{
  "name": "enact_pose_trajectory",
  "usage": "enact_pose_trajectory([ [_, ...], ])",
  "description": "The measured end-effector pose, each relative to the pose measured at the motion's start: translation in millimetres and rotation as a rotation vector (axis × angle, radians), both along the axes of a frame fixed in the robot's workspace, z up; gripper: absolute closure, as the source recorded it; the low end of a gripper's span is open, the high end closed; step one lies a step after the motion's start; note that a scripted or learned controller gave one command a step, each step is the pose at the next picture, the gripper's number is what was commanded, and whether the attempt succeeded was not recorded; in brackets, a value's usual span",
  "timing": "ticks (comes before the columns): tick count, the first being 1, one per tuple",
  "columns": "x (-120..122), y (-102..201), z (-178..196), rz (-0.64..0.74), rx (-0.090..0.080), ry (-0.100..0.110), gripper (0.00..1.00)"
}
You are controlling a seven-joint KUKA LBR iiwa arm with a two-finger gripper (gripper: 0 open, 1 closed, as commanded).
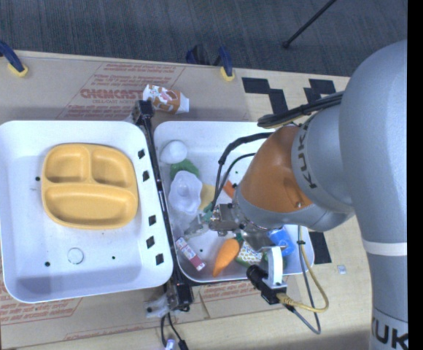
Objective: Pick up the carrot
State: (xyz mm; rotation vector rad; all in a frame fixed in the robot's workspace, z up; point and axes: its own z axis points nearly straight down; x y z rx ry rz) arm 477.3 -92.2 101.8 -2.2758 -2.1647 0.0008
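Camera view is showing "KUKA" lettering on the arm and red "CHEMCAST" print on the bench. Just below the gripper, the carrot is lying in the right bin.

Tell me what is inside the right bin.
The right bin holds a carrot, a clear plastic cup, a white ball and something blue. The arm covers the rest.
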Motion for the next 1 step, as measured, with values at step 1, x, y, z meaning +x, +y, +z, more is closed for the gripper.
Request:
enact_pose_trajectory([
  [1,0.2,0.2,9.7,0.005,0.000,0.002,1.00],
])
